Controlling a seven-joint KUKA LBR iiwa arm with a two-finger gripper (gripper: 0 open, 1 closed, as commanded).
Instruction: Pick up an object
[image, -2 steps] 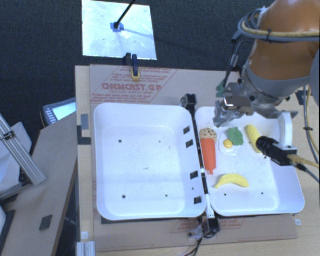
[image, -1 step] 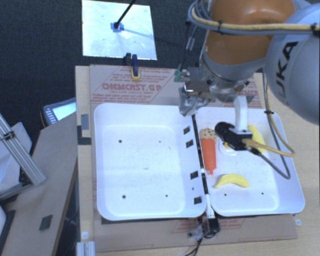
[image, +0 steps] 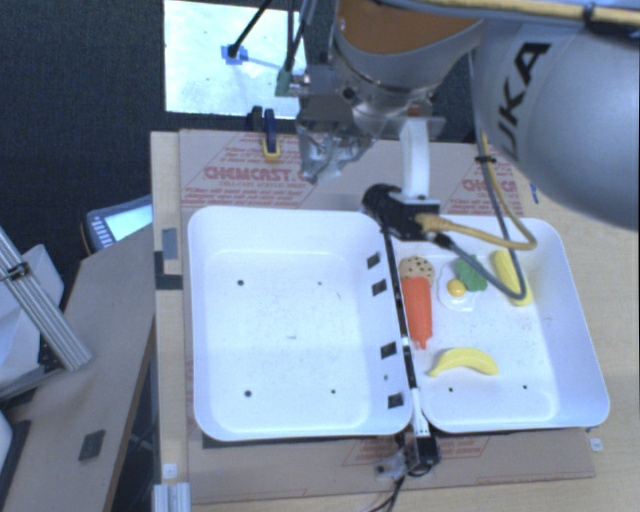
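The gripper (image: 322, 160) hangs at the upper middle of the frame, above the bench's far edge and behind the left bin (image: 215, 400); I cannot tell how its pincer stands, and nothing shows in its grip. All the things to pick lie in the right bin (image: 580, 395), right of centre: an orange carrot (image: 418, 310) close by the divider with a speckled cookie (image: 416, 267) at its upper end, and a yellow banana (image: 464, 362) below them. A fried egg (image: 457, 291) sits beside a green piece (image: 470, 274), with another yellow piece (image: 507, 273) further right under a looping tan cable (image: 500, 243).
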